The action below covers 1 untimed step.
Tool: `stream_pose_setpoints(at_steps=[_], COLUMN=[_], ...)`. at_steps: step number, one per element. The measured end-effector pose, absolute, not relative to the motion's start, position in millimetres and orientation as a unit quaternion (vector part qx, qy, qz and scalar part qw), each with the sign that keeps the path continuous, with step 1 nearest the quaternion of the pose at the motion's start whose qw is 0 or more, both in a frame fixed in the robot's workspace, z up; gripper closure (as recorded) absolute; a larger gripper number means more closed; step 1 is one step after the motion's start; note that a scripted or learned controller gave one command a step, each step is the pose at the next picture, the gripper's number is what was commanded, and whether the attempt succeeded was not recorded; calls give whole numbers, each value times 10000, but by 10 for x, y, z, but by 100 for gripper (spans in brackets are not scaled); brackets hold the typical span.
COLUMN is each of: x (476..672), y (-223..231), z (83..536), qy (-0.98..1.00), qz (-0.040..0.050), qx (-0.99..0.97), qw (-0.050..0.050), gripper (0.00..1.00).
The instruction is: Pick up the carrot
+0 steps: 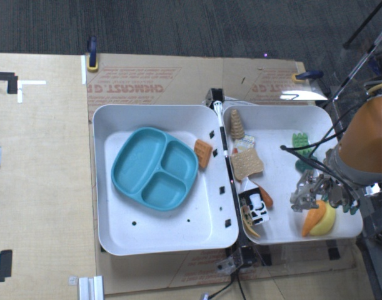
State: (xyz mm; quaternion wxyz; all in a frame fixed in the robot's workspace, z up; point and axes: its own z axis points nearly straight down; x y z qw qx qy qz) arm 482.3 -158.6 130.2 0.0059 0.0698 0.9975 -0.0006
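The orange carrot [311, 221] lies near the front right corner of the right bin [284, 236], leaning against a yellow fruit [326, 220]. My gripper [311, 196] hangs directly over the carrot's upper end, reaching in from the right. The metal parts and cables of the gripper cover the carrot's top, and I cannot see whether there is contact.
The right bin also holds a green toy [300, 141], a bread slice [247, 165], a brown cone-shaped piece [236, 124], a black-and-white item [257, 209] and a small orange piece [266, 199]. The left bin [115, 230] holds a blue divided plate [154, 169] and an orange-brown pastry [203, 153].
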Motion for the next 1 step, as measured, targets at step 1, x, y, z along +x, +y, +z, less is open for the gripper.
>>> stream_pose_setpoints(at_steps=[1], x=[4793], y=[-1930], z=[1502], qy=[9853], qz=[-4], qx=[1707], qw=[35], gripper=[100])
